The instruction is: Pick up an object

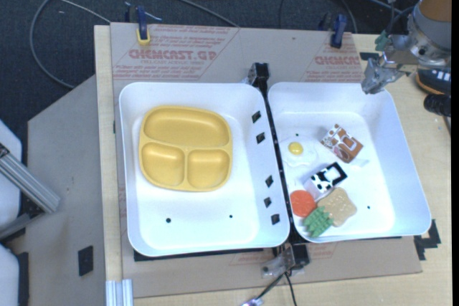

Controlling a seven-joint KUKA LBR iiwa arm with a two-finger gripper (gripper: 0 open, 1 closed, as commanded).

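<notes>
Objects for the pick all sat in the right bin (401, 154), clustered toward its near-left part. You had a fried-egg piece (295, 149) by the divider, a brown-and-white piece (343, 142) just right of it, and a black-and-white block (327, 178) below those. A red round piece (302, 202), a tan toast-like slice (338, 206) and a green leafy piece (316, 223) lay close together at the near edge, toast touching the green one. The gripper (375, 79) hung over the right bin's far right corner, well apart from that cluster, nothing between its fingers. Whether they were apart or together you couldn't tell: too small and blurred. The left bin (143, 218) held a yellow divided plate (186, 147), three compartments, lying flat toward the far side.
</notes>
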